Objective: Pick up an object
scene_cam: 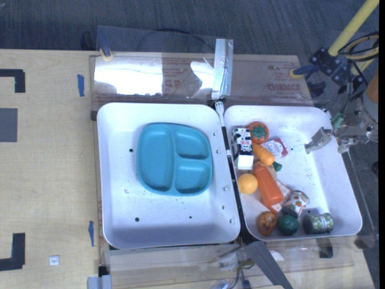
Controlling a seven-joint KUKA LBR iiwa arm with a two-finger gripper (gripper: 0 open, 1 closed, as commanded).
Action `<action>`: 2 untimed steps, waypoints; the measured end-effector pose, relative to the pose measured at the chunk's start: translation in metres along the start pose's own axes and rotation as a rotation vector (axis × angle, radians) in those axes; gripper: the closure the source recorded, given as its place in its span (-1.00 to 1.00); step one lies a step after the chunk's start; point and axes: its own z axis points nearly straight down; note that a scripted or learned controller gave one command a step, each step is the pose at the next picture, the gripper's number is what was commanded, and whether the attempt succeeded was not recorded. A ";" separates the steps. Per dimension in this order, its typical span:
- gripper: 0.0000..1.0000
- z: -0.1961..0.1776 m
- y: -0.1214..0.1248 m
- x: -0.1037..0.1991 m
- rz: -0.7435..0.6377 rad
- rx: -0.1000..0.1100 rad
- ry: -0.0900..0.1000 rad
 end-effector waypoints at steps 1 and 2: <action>-1.00 0.045 0.027 0.073 -0.233 0.002 0.001; -1.00 0.098 0.032 0.100 -0.253 -0.018 -0.010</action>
